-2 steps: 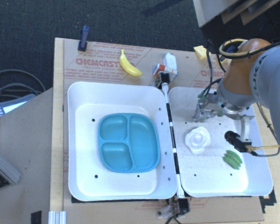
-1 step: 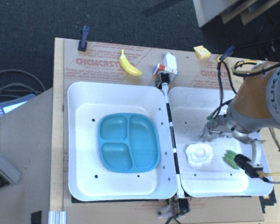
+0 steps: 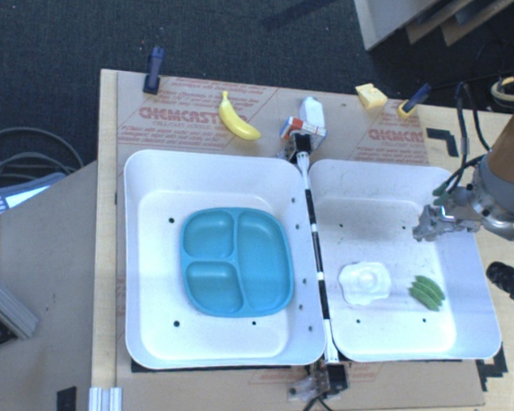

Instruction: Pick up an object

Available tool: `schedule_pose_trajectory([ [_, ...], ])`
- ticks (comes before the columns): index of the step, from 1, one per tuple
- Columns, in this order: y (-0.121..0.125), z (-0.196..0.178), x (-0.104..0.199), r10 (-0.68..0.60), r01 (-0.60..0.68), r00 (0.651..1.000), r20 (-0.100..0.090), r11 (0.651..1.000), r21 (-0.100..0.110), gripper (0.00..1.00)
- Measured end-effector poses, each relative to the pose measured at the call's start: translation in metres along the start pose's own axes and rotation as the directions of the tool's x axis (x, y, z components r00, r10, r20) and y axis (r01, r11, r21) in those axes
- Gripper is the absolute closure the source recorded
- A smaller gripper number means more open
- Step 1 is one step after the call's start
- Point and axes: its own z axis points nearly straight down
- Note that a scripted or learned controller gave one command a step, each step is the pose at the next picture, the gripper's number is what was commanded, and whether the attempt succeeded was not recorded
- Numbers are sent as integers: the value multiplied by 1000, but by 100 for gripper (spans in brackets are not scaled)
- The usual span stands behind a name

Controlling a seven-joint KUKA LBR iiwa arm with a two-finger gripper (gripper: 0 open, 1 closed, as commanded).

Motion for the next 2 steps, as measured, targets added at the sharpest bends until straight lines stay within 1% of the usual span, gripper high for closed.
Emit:
schedule_pose_trajectory([
  [1, 0, 0, 0, 0, 0, 1000, 0, 1000, 0, 0],
  [2, -41, 96, -29, 0, 0, 1000, -1, 1000, 2, 0],
])
